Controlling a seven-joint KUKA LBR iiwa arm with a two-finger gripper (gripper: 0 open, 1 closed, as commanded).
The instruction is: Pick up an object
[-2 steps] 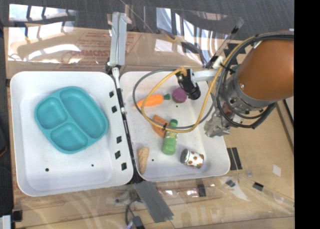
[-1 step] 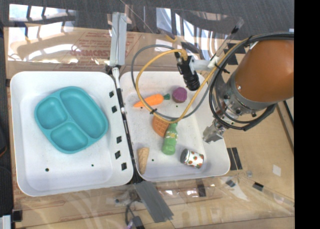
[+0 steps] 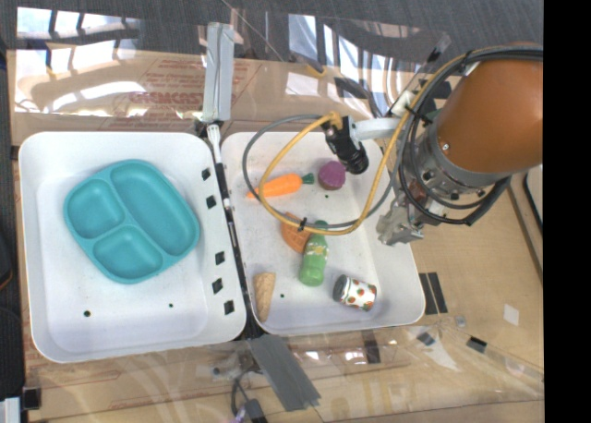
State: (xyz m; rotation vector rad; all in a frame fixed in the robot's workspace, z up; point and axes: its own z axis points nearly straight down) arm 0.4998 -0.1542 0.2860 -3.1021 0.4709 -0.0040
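Several toys lie left of gripper (image 3: pixel 400 227); green bottle (image 3: pixel 314 260) nearest.

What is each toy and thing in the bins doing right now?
Teal plate: flat in the left bin, nothing on it.
Carrot: lying down in the right bin.
Purple ball: resting beside the carrot.
Green bottle: lying on its side.
Small can: tipped over.
Cone: lying near the bin's edge.

Claw (image 3: pixel 401 227) hovers beside right bin (image 3: pixel 397 292) toys.
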